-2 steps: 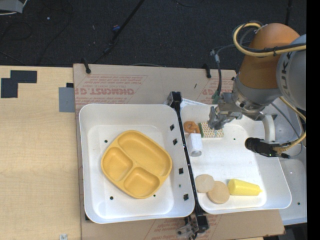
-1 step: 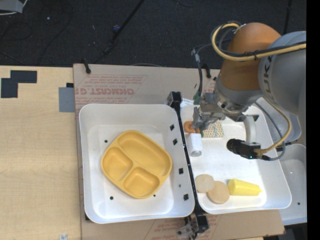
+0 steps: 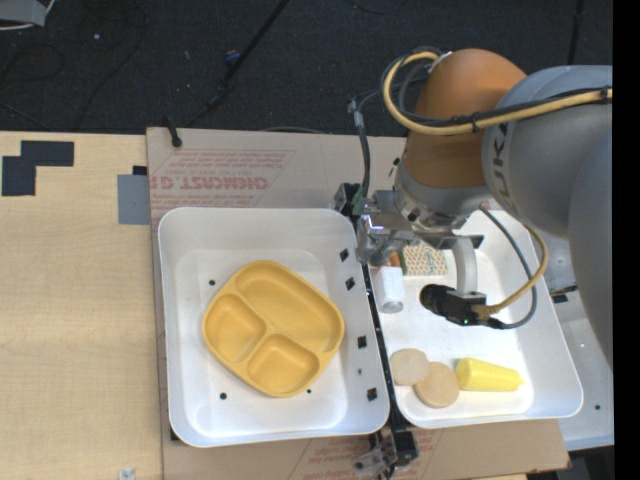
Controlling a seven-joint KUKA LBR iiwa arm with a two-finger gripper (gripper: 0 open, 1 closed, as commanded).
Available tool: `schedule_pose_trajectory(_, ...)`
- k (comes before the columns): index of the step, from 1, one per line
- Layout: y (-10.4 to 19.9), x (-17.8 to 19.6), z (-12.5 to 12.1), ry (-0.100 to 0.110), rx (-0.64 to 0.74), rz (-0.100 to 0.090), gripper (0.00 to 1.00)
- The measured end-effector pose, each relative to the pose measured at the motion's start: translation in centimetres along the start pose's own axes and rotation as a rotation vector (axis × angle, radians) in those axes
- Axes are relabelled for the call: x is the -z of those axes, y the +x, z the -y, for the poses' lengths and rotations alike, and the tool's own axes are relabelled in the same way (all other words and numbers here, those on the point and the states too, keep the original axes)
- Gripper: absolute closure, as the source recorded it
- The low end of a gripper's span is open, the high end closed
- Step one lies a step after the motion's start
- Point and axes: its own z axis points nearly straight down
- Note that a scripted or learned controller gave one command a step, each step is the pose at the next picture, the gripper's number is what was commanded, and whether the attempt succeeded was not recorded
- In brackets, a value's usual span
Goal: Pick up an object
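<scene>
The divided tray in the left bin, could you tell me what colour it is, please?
Yellow: the divided tray shows plainly in the camera view.

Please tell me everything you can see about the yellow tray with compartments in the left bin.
The yellow tray is a divided plate that looks like smooth matte plastic, with rounded corners and a raised rim. It has three hollows: one long one along its upper right side and two smaller ones below. It lies flat, right side up, turned at an angle to the walls of the left bin, near the middle of its floor. Nothing lies in it and only the bin floor touches it.

A robotics lab: white bins (image 3: 175, 268) on a cardboard-covered bench (image 3: 70, 298).
</scene>
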Motion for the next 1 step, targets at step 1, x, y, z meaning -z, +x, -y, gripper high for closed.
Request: schedule_pose_trajectory(1, 4.84, 0.51, 1.84, 0.001, 0.001, 0.000, 1.00)
